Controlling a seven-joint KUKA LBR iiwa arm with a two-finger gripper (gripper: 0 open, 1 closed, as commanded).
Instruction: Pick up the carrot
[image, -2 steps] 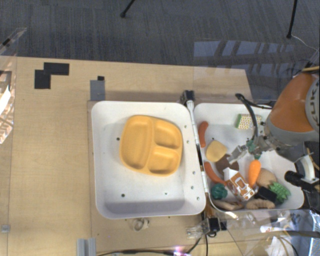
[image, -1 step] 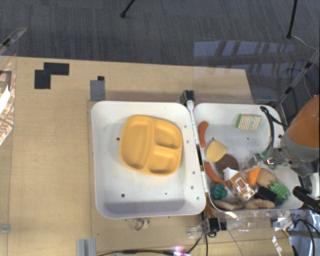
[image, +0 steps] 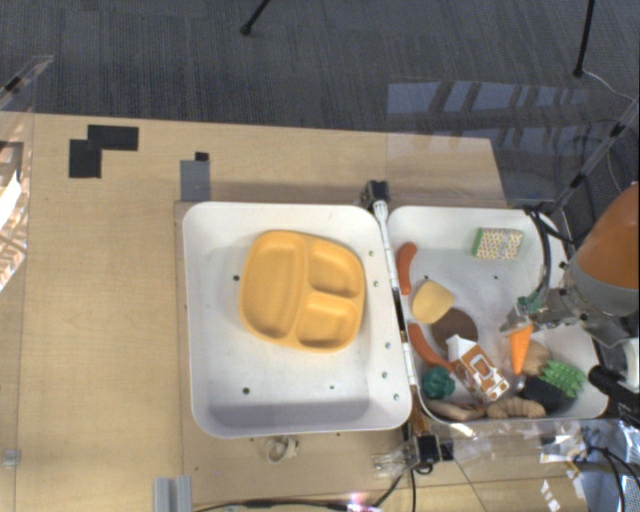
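Note:
The carrot (image: 519, 347) is a short orange cone lying in the right bin (image: 450, 225), near its right wall. Its wide end points up toward my gripper (image: 530, 312), which hangs right over that end at the bin's right side. The grey arm with its orange band (image: 612, 250) comes in from the right edge. The gripper's tip overlaps the carrot's top, so whether they touch is unclear.
Crowded around the carrot are a green knobbly toy (image: 563, 377), a black piece (image: 545, 393), a small carton (image: 478, 372), a brown disc (image: 460, 325) and tan roots (image: 500, 408). A red sausage (image: 405, 268) lies by the divider. The left bin (image: 215, 330) holds a yellow divided plate (image: 302, 290).

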